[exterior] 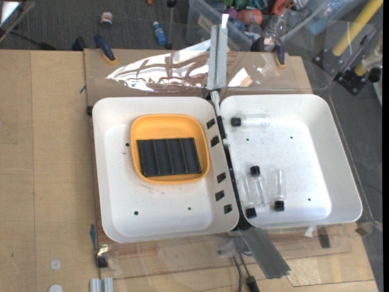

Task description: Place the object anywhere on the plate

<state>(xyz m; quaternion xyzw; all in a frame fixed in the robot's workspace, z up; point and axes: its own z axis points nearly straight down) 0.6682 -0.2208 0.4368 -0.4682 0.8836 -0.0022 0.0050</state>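
Four clear vials (278, 184) with black caps lie in the right bin (304, 151), three clustered low beside the divider and a lone vial (252, 121) up top, all well apart from the orange plate (170, 121), which already carries a black ridged block (169, 157). They look light, hard, slick and ready to roll, so a pinch across the lone vial's mid-body seems safest. Whether the gripper is wide or closed cannot be told.

Pale wooden tabletop (42, 163), dark grey carpet floor (73, 11) behind it, clear plastic tub (255, 11) of colourful clutter, crinkled shiny foil sheet (164, 72) catching light
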